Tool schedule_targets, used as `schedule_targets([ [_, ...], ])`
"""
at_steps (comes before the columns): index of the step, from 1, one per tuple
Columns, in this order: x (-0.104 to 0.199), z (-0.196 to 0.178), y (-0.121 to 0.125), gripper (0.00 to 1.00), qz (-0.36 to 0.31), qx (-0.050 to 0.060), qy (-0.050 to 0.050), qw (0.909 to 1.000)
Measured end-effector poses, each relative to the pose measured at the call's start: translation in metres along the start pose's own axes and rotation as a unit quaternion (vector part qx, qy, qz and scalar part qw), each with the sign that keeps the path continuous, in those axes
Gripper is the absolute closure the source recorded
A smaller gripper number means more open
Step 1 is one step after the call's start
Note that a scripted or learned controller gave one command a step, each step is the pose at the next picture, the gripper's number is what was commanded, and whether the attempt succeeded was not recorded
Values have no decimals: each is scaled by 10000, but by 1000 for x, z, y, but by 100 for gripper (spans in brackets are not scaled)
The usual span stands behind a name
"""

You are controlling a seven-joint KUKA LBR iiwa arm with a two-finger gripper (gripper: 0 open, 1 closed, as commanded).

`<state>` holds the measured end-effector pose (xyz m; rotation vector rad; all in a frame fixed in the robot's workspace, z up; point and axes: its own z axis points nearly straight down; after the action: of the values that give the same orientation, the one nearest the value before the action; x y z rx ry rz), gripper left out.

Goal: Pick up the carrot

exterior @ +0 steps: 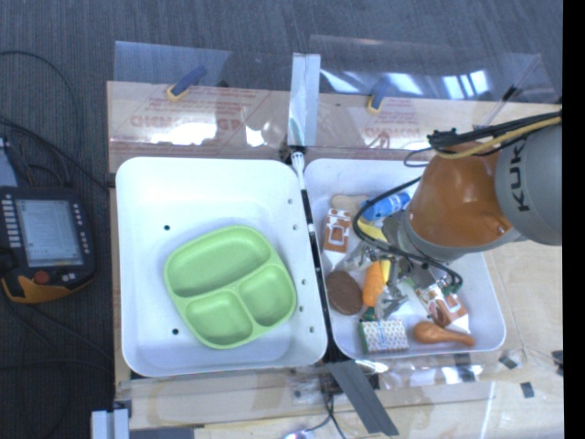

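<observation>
The carrot (pixel 373 283), short, orange and standing nearly on end, lay in the right bin (pixel 490 329) among clutter, just beside a brown disc (pixel 344 292). The gripper (pixel 395 291) hung right at it; whether it was spread or closed I could not tell. A clean pinch across the carrot's middle, clear of the disc, seemed wisest.

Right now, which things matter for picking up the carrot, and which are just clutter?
For the job:
- carrot, in the right bin
- claw, down beside the carrot

Just lying about:
- green divided plate in the left bin
- brown disc
- chicken drumstick
- green patterned packet
</observation>
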<state>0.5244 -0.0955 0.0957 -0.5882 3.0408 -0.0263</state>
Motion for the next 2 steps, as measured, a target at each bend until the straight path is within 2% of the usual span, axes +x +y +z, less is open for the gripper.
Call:
schedule_targets([
  [1, 1, -8, 2, 100, -9, -28, 63, 10000],
  [2, -38, -133, 49, 100, 363, -96, 137, 9992],
])
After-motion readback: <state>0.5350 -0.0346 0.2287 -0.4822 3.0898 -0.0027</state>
